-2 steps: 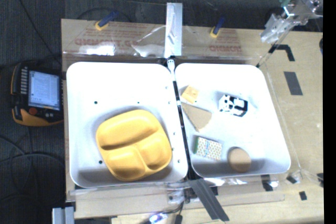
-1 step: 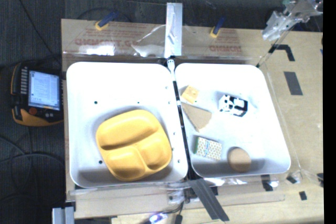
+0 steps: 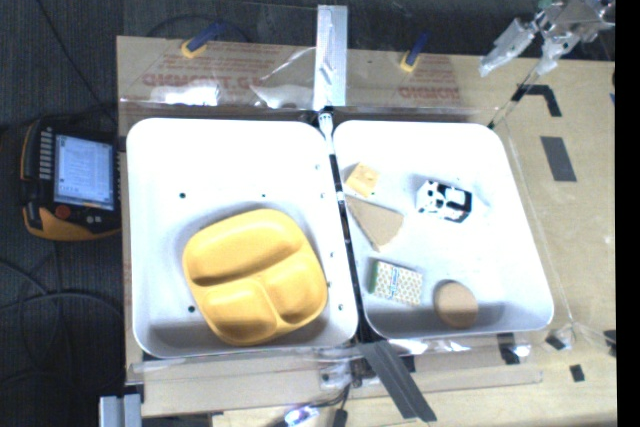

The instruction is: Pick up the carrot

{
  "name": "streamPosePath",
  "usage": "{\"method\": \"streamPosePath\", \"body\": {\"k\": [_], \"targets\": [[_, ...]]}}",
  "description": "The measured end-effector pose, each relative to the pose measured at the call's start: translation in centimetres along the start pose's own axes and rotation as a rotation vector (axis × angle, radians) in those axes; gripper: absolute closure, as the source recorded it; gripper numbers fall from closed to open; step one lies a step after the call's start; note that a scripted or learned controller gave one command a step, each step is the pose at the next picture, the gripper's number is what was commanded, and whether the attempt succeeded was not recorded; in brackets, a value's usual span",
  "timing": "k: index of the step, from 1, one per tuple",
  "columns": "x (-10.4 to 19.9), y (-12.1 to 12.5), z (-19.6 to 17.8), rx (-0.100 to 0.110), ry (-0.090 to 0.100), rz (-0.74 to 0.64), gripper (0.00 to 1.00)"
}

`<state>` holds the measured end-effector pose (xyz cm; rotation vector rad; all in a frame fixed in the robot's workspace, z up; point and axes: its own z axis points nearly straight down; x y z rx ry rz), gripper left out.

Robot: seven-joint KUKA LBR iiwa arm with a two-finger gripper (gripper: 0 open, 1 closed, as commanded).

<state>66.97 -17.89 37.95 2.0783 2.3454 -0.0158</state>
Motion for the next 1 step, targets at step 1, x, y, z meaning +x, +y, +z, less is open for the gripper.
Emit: {"method": "streamPosePath", "body": {"k": [1], "targets": [[2.32, 0.13, 11.28, 0.001, 0.007, 0.049, 0.00]]}}
